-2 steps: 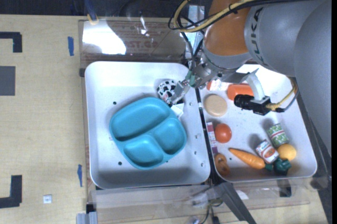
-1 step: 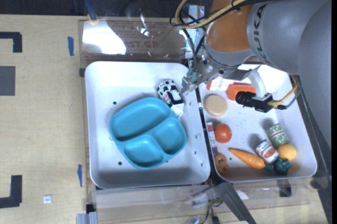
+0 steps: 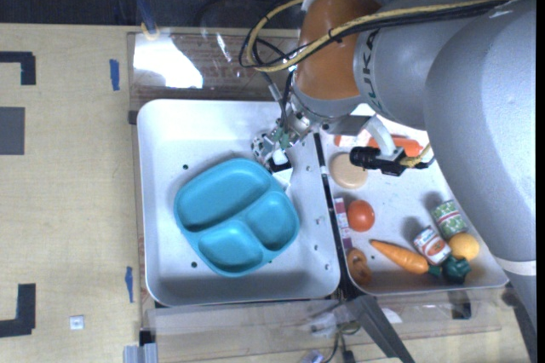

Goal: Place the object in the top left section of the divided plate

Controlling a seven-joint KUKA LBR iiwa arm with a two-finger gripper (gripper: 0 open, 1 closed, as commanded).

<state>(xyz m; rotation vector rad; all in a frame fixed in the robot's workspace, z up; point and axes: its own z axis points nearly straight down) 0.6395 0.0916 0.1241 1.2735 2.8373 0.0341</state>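
Bench (image 3: pixel 68 208) of pale wood, with black corner marks and bits of blue tape (image 3: pixel 113 73) on it. Two white bins stand side by side on top.

Nearest in the right bin (image 3: pixel 400 199):
- A carrot (image 3: pixel 398 256) lies flat.
- A brown lump (image 3: pixel 358 265) sits just beside the carrot's end, on the side toward the left bin and close to that wall.
- A dark green piece (image 3: pixel 454 269) sits by the near outer corner.

Just behind those is a yellow fruit (image 3: pixel 464 246), next to a small can with a red and white label (image 3: pixel 433 246). A green-labelled can (image 3: pixel 449 217) is behind the pair. Further in, a red-orange tomato (image 3: pixel 361 216) stands apart near the inner wall. Beyond it is a tan round disc (image 3: pixel 348 172).

In the left bin (image 3: pixel 162 182), the blue divided plate (image 3: pixel 217 198) lies flat about mid-floor, askew to the bin walls. It has three sections: the largest on its far left side, the two smaller ones toward the near and right sides. It sits well apart from the toys, with the bins' walls between.

Behind the plate, the gripper (image 3: pixel 274 146) hangs low over the far right part of the left bin. It is just beside the plate's far right rim and close to the wall next to the right bin. Its tip is a blur of white, green and black. I cannot tell whether the claw is spread or pinched, or whether anything sits in it. Which toy is meant for the plate I cannot tell either.

Above the gripper comes the orange band (image 3: pixel 332 46), then the grey arm (image 3: pixel 460 97) crossing over the far end of the right bin.
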